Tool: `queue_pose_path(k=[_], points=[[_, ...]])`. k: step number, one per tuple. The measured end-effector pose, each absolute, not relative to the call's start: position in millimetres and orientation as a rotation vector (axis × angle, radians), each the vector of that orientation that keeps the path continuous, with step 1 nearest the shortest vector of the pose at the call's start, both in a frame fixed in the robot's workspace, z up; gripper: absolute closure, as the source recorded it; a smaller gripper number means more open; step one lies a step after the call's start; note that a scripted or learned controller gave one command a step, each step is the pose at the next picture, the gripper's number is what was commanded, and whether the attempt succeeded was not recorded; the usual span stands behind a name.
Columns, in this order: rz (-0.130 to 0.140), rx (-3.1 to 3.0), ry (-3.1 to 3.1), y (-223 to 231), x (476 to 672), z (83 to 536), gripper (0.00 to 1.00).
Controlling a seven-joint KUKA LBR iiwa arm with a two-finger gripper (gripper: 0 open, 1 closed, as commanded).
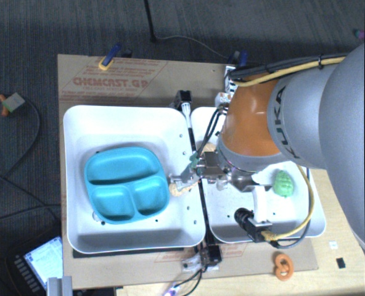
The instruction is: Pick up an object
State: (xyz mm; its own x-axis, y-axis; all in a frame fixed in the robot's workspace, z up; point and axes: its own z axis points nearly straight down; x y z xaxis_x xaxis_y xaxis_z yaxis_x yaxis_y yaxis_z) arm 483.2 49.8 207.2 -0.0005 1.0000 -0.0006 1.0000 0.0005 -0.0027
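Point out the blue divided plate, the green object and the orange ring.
blue divided plate (126, 184): camera view, on its centre divider.
green object (283, 184): camera view, on its middle.
orange ring (283, 265): camera view, on its band.

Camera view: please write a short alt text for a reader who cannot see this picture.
A grey and orange robot arm reaches from the right over two white bins. The left bin holds a blue divided tray; a green object lies in the right bin.

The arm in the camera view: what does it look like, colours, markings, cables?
The arm is bulky grey with a broad orange band and dark KUKA lettering. Black and yellow cables run along its top, and a yellow cable loops below the wrist.
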Motion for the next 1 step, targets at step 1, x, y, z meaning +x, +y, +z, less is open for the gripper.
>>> queue_pose_path(k=[1], points=[[-0.007,-2.211,-2.223,94.9,484.3,142.8,0.00]])
